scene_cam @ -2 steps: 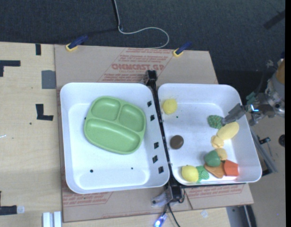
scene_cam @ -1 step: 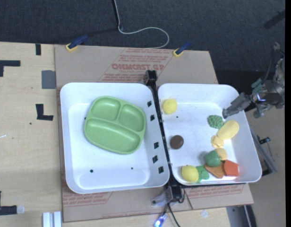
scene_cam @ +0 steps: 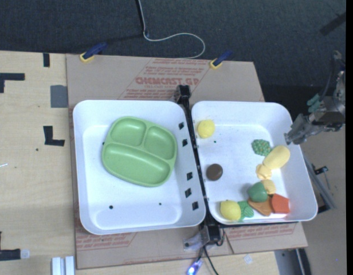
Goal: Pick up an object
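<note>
A: What lies in the right bin [scene_cam: 239,110]?
B: Smooth plastic toy food: a round yellow lemon [scene_cam: 206,128] upper left, a brown disc [scene_cam: 214,171] mid-floor, a knobbly green broccoli [scene_cam: 260,147], a pale yellow lump [scene_cam: 276,157], then a green, orange and yellow cluster [scene_cam: 257,202] lower right.
A: And the left bin [scene_cam: 87,153]?
B: A glossy green divided plate [scene_cam: 140,150].
A: The gripper [scene_cam: 295,135]?
B: At the right rim, above the bin edge; whether its jaws are open or closed, I cannot tell.

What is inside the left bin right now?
A green divided plate lies in the left bin, with a few small dark specks on the bin floor near it. Whatever might sit beneath the plate is covered.
</note>
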`<state>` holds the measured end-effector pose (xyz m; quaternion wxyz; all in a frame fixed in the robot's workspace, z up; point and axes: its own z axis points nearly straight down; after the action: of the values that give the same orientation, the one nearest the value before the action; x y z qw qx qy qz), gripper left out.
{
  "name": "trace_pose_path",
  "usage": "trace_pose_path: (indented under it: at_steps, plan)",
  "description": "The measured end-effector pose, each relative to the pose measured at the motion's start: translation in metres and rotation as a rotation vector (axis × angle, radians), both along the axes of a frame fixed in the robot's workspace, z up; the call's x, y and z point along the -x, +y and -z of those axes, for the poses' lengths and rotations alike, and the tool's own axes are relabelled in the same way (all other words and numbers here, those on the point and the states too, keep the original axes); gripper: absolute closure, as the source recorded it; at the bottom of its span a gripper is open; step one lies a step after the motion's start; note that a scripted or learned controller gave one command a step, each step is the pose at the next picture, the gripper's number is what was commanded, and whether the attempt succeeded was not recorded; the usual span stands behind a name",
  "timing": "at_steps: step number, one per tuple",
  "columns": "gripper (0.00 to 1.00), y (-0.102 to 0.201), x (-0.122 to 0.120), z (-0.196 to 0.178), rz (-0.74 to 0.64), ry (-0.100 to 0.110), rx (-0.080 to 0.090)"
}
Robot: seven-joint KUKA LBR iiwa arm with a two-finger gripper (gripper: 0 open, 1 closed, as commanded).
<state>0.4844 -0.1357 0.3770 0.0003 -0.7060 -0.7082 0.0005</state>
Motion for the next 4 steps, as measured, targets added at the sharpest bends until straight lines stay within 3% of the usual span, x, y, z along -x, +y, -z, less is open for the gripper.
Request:
trace_pose_path:
  at_steps: [1,2,3,4]
  plan:
    - [1.0,0.011,0.0,-0.109,-0.001,-0.013,0.002]
    - [1.0,0.069,0.0,-0.016,-0.003,0.009,-0.002]
    - [1.0,0.083,0.0,-0.121,-0.001,-0.011,0.001]
    - [1.0,0.148,0.001,-0.058,-0.004,0.006,-0.001]
